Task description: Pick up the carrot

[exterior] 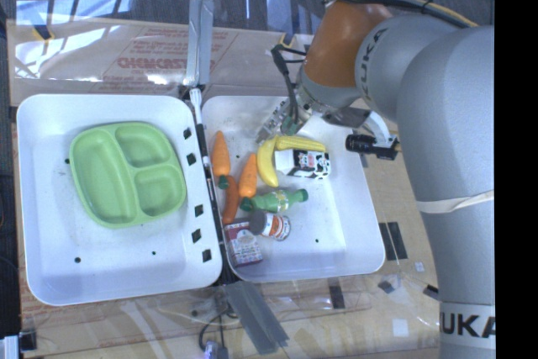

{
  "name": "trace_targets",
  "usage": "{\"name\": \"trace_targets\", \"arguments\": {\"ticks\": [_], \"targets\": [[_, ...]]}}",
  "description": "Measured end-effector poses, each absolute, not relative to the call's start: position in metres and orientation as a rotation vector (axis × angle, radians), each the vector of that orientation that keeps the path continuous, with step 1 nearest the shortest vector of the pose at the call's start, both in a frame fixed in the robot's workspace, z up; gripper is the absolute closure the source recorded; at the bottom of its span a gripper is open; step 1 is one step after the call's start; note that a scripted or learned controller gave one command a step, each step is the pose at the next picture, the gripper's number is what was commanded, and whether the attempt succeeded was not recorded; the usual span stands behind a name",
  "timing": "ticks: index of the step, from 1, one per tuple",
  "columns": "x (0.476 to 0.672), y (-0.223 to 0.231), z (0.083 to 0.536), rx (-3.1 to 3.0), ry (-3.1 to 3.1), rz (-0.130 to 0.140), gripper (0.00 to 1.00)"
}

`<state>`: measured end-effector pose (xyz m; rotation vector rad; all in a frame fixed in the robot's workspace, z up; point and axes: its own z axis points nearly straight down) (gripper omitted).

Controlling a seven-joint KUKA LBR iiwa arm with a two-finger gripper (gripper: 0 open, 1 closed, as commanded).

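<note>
Arm [420, 97]: grey with an orange band, it reached in from 3 o'clock over the right bin.
Left bin [50, 265]: white and shallow, it held a green divided plate [126, 172].
Right bin [353, 248]: white, it carried the clutter of small things.
Jaws [282, 120]: they hung at the bin's 12 o'clock end, just above the banana; whether they stood apart or together I cannot tell.
Carrots: three orange tapered pieces lay near the bin's 9 o'clock wall. One [220, 154] lay lengthwise with a green stub at its lower end; a second [249, 175] was tilted beside the banana; a third [230, 204] lay below them.
Banana [267, 164]: yellow and curved, at 3 o'clock of the tilted carrot.
Milk carton [304, 161]: cow-patterned, touching the banana.
Green bottle [276, 200]: it lay on its side at 6 o'clock of the banana.
Small can [271, 225]: near the bottle.
</note>
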<state>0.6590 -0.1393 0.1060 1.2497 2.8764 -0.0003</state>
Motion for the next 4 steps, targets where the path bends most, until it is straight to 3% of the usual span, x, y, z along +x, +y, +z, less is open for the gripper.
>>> {"name": "trace_targets", "arguments": {"ticks": [1, 2, 3, 4], "targets": [[0.659, -0.139, 0.106, 1.25, 2.877, 0.0, 0.0], [0.608, -0.103, 0.092, 1.058, 2.959, -0.001, 0.0], [0.609, -0.103, 0.103, 1.051, 2.96, -0.001, 1.0], [0.554, -0.058, 0.192, 1.627, 2.688, -0.001, 1.0]]}}
